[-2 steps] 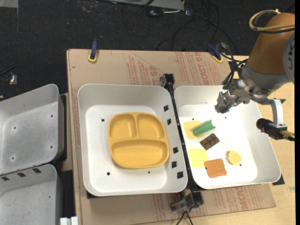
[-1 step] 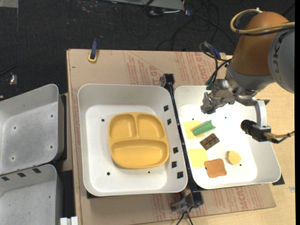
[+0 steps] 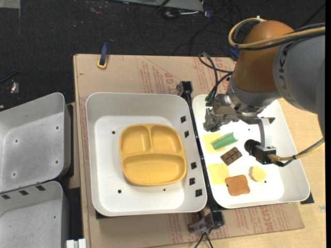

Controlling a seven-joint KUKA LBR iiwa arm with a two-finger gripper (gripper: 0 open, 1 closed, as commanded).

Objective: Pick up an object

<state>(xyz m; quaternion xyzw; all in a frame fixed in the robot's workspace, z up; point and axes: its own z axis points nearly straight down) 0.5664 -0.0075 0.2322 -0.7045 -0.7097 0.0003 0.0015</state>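
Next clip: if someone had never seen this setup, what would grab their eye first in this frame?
Probably the big yellow divided tray sitting alone in the left bin. Next, the grey arm with its orange band looming over the right bin, its end effector low above that bin's far-left part. Below it lie small pieces: a green block, a brown chocolate-like square, a toast-coloured slice and a yellow round.

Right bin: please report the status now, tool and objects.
Tool low over right bin, nothing seen held. Green block just below it, brown square beside. Yellow tray in left bin, apart.
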